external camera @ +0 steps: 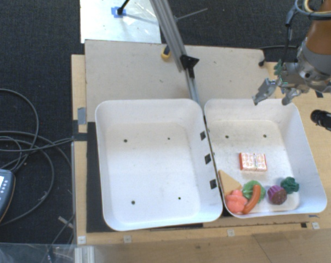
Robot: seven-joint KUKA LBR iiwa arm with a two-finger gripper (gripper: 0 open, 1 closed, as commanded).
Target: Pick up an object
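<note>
The jaws stand apart with nothing between them, the gripper (pixel 274 94) hanging over the far rim of the right bin (pixel 305 147), well apart from everything it might take. The candidates all sit toward the near end of that bin: an orange-and-white block (pixel 252 161) lies alone on the floor, and nearer still a crowded row holds a tan wedge (pixel 228 181), a pink-orange piece (pixel 237 201), a green leafy piece (pixel 251 187) with an orange stick (pixel 252 198) across it, a purple ball (pixel 277 194) and a dark green piece (pixel 290 184). The left bin (pixel 108 163) offers nothing to aim at.

The risk, as I judge it, lies in the choice of target. The row is packed tight (pieces touch or overlap), so a descent there could nudge neighbours aside or close on an edge and slip. The items hug the near wall too, which may block a finger. The lone block looks the safer pick.
</note>
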